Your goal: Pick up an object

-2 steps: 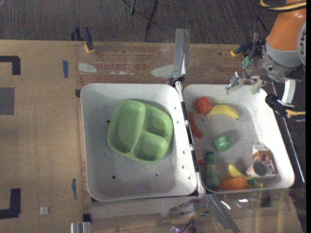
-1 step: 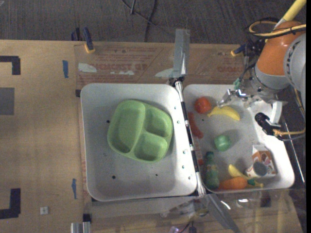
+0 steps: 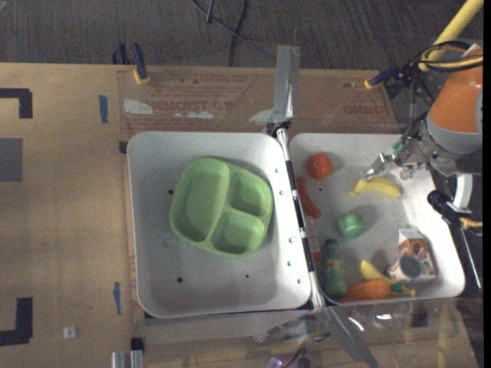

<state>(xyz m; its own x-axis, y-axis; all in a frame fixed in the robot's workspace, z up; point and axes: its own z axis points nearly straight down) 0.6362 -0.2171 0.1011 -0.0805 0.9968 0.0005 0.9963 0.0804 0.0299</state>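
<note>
My gripper (image 3: 390,165) hangs over the upper right part of the right bin (image 3: 453,282), just above a yellow banana (image 3: 379,187). Further toys lie in this bin. A red tomato (image 3: 321,165) sits at the upper left, with a long red pepper (image 3: 308,198) beside the left wall. A green round fruit (image 3: 351,224) is in the middle. Along the front lie a dark green bottle (image 3: 333,267), an orange carrot (image 3: 370,289) and a small yellow piece (image 3: 371,269). A small carton (image 3: 415,255) stands at the front right.
A green divided plate (image 3: 222,205) lies in the left bin (image 3: 153,282). A metal divider strip (image 3: 295,205) runs between the bins. The grey arm with its orange band (image 3: 459,102) and cables crowd the right bin's upper right corner.
</note>
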